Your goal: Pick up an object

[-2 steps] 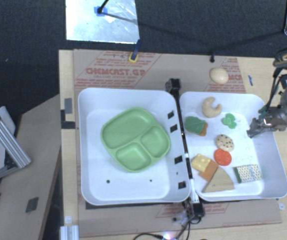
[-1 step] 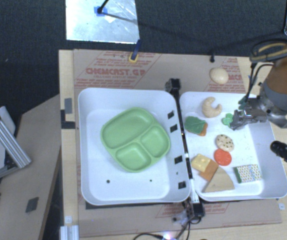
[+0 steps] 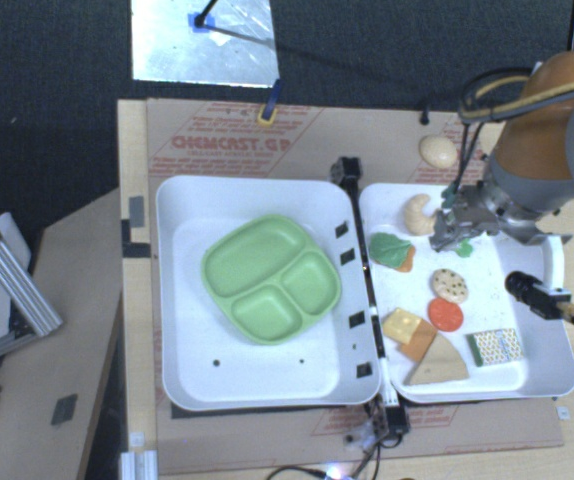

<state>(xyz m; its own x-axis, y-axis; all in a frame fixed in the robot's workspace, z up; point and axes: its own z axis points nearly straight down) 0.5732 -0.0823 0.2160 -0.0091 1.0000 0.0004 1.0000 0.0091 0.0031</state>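
Observation:
The right bin holds several toy foods. A beige cashew-shaped piece lies at its back, and a green and orange piece lies in front of it. Toward the middle are a speckled cookie and a red disc. Near the front lie a yellow cheese block, a tan wedge and a green patterned square. My gripper hangs over the bin's back part, just right of the cashew piece and above the cookie. A small green bit shows under it.
The left bin carries a green divided plate. A beige egg-shaped object rests on the cardboard behind the right bin. A black clamp piece juts in over the right bin's right side. A black divider separates the bins.

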